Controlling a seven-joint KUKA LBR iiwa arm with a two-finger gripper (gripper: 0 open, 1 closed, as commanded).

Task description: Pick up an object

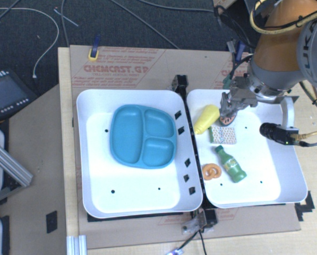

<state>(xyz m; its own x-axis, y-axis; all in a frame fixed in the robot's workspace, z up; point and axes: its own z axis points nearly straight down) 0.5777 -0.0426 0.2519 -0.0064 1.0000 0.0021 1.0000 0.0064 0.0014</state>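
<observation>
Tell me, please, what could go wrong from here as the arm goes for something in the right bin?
The gripper hangs over a tight cluster: yellow bottle, patterned packet and a small reddish item under its tip. It could nudge one while closing on another, or catch two. The flat packet may be hard to pinch off the bin floor. The green bottle and pretzel lie close together too.

Two white bins (94, 158), one blue plate (143, 136), four small items (222, 147).
</observation>
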